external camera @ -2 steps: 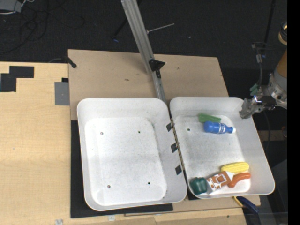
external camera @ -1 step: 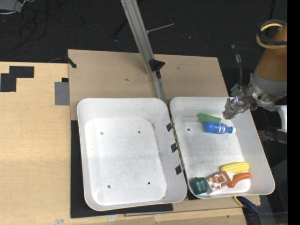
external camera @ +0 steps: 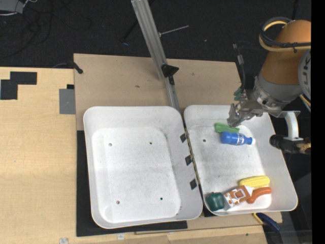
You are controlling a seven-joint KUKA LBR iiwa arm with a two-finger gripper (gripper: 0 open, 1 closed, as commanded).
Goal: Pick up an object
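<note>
Overhead, a grey KUKA arm with an orange band above its wrist [external camera: 287, 52] reaches in from the right and lowers its two-finger gripper [external camera: 234, 118] over the far part of the right-hand shallow white plastic bin [external camera: 277, 151]. The gripper tips stand just above and beside a small flat green object [external camera: 222, 128], which lies against a small blue plastic bottle [external camera: 235, 139] resting on its side with its cap pointing right. Whether the tool is spread or pressed together cannot be told from this angle, and nothing is visibly pinched in it. At the near end of the same bin, well apart from the gripper, lie a yellow toy corn cob [external camera: 255, 181], an orange curved plastic piece [external camera: 260, 191] just beside it, a white and orange packet [external camera: 236, 196] touching that piece, and a dark green cup-like object [external camera: 216, 201] tucked into the near left corner. The left-hand shallow white plastic bin [external camera: 101, 121] sits edge to edge with the right one, small black clips [external camera: 186, 159] marking the seam between them. Both bins rest on a light brown board [external camera: 117, 80], from which a slanted grey aluminium rail [external camera: 152, 39] rises toward the far side, beside a pale wooden table surface [external camera: 35, 151] on the left.
</note>
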